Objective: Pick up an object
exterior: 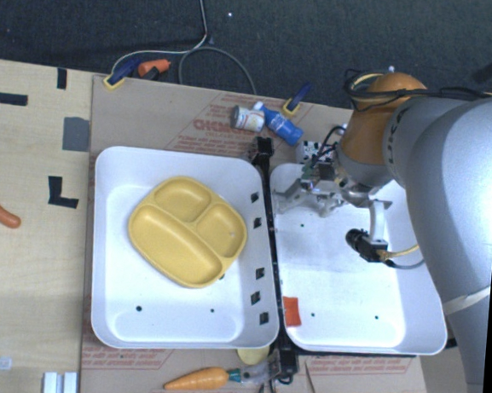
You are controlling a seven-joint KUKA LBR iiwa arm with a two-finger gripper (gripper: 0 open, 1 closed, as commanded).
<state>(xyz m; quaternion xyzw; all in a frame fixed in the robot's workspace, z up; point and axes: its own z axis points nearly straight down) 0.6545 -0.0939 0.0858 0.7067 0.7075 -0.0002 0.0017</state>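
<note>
We find the gripper (319,193) low over the right bin (347,316), upper centre-right | jaw state: we cannot tell | yellow divided plate (188,229) lies in the left bin (109,248), centre-left, well apart.

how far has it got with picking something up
Nothing looks picked up yet. The gripper is low at the top of the right bin, with no object visible between its fingers. The yellow plate lies in the left bin. The actual grasp and lift remain.
</note>
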